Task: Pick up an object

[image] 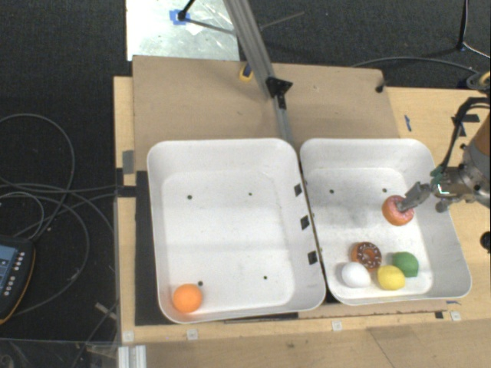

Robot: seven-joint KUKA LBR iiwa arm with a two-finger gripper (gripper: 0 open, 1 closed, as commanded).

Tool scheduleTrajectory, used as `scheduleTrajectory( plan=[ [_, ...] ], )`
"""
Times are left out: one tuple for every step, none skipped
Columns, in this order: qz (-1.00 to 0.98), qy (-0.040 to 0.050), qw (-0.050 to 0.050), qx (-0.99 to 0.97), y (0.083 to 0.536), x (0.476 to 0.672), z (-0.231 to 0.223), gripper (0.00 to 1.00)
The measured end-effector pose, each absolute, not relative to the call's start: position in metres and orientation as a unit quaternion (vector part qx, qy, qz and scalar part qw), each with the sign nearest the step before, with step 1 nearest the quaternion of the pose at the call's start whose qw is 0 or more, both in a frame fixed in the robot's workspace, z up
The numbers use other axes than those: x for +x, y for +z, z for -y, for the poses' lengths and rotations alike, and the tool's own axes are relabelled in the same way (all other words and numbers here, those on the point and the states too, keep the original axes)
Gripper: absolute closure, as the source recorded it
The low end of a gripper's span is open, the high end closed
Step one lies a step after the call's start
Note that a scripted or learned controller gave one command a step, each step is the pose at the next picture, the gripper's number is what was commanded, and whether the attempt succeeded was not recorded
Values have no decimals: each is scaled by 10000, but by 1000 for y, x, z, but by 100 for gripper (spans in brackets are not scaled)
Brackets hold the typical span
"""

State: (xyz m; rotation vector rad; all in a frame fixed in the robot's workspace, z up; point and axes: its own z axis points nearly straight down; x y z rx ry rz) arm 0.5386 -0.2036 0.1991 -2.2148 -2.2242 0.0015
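Arm: enters from the right edge at mid-height, low over the right bin, wrist angled leftward
Hand point(412, 199): at the upper right of the pink doughnut, dark fingertip touching or just beside its rim; whether the fingers are spread or pressed together cannot be told
Right bin point(360, 156): holds the pink doughnut point(397, 211) toward its right side, and near the front wall a cluster of chocolate doughnut point(367, 254), white ball point(354, 274), yellow lemon point(391, 277) and green ball point(406, 264), all touching or just beside one another
Left bin point(222, 156): holds an orange ball point(187, 298) in the front left corner
Pink doughnut's axis: round, slightly tilted, no clear long axis
Bench point(322, 83): carries both bins side by side
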Motion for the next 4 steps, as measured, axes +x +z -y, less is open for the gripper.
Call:
scheduleTrajectory(
  plan=[
    [7086,-5,-4,-7056,201,540,203,0],
    [7075,8,18,-7067,139,540,201,0],
    [7067,-11,-25,-7075,92,542,202,0],
    [7075,-23,-42,-7067,104,543,202,100]
  ],
)
